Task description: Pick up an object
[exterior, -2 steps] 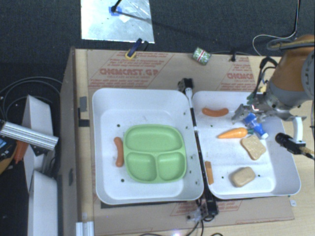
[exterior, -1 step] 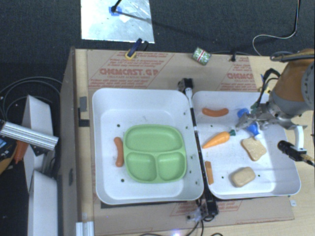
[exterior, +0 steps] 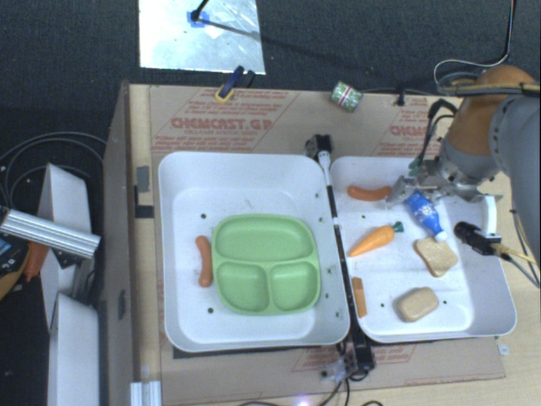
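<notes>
Your gripper (exterior: pixel 420 178) sits low at the far side of the right bin (exterior: pixel 499 307), right at the top of the blue-and-white tube (exterior: pixel 425 212); you cannot tell whether it has hold of anything. Before you lift, centre on the tube, clear of the sausage (exterior: pixel 369 194) to its left and the carrot (exterior: pixel 373 241) nearer you.

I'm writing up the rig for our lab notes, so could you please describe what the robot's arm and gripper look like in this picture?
The arm is a rounded grey body with an orange band above the wrist. Thin dark cables run along its near side towards the gripper, a small metallic grey assembly at the arm's end. No lettering or markings are legible on it.
</notes>
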### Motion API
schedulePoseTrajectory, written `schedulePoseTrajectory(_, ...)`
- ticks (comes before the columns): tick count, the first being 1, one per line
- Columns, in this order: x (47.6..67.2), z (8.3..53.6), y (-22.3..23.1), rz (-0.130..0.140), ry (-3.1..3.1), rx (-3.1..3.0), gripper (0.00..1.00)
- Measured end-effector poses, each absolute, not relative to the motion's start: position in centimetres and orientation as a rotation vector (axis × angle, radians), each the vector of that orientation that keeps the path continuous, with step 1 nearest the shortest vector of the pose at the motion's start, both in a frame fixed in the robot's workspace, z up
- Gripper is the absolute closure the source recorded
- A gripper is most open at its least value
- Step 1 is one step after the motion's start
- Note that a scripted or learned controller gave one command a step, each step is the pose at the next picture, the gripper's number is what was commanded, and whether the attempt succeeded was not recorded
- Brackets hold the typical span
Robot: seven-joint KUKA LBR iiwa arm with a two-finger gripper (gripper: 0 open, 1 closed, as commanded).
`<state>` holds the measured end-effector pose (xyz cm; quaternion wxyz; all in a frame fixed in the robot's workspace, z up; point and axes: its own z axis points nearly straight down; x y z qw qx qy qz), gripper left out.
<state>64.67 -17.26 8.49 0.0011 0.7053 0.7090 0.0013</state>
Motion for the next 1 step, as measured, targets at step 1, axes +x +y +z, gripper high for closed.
schedulePoseTrajectory(1,64.77,9.64,-17.35,0.005,2.225,2.209,1.0)
